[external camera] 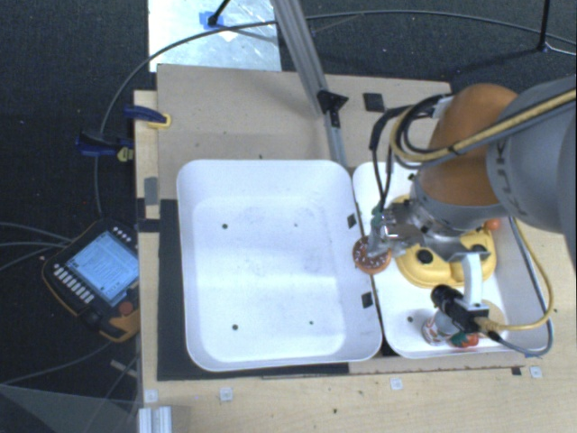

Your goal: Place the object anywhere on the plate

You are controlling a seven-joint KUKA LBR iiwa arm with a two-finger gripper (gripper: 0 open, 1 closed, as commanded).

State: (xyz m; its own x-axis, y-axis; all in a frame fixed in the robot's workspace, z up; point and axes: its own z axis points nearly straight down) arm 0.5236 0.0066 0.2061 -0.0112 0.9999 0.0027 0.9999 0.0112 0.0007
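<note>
My gripper point(375, 234) hangs over the left rim of the right bin point(397, 336), reaching in from the right. Directly under its tip lies a small round brown ring-shaped object point(370, 260), touching or very close to the gripper; the view does not show whether it is gripped. A yellow rounded object point(431, 264) sits in the right bin just right of the gripper, partly hidden by the wrist. I cannot make out a plate with certainty.
The left bin point(194, 242) is a wide white tray. A small item with red and green parts point(451, 336) lies near the right bin's front edge. A tilted metal pole point(302, 43) stands behind the bins, and a teach pendant point(95, 273) lies off the bench to the left.
</note>
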